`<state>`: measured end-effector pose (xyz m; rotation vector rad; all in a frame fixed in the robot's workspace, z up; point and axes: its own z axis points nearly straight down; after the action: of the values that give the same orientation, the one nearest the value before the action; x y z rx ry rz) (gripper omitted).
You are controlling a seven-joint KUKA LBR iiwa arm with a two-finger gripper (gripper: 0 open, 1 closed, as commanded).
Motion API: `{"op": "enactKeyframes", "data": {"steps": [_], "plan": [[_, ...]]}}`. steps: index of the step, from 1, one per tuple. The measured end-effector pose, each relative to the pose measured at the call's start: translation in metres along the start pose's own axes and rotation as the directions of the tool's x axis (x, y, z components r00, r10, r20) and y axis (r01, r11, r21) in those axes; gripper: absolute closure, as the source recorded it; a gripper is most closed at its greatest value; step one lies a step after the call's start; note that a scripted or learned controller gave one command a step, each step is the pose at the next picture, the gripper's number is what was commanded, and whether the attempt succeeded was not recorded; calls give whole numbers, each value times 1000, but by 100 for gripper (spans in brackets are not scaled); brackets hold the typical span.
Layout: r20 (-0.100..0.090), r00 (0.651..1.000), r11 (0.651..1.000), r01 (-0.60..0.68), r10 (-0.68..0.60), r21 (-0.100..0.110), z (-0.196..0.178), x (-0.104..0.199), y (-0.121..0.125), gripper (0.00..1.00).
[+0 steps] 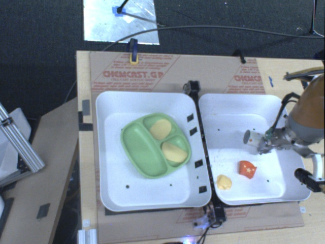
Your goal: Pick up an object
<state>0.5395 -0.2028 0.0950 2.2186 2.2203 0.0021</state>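
Observation:
A small red object [247, 169] lies on the floor of the right bin [231, 116], toward its front. A pale yellow lump [224, 182] sits near that bin's front left corner. My gripper [253, 138] reaches in from the right and hovers above the middle of the right bin, up and slightly right of the red object. Nothing shows between its fingers. The left bin [114, 187] holds a green divided plate [139, 151] with two yellow pieces [161, 129] [174, 151] in its right-hand compartments.
A black divider with clips [198, 136] runs between the two bins. The bins rest on a brown board [167, 70]. A grey metal bracket [18, 139] stands off the bench at the left.

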Motion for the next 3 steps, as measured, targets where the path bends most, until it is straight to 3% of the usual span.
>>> {"op": "enactKeyframes", "data": {"steps": [3], "plan": [[0,1000,1000,5,-5,1,-174,11,6,100]]}}
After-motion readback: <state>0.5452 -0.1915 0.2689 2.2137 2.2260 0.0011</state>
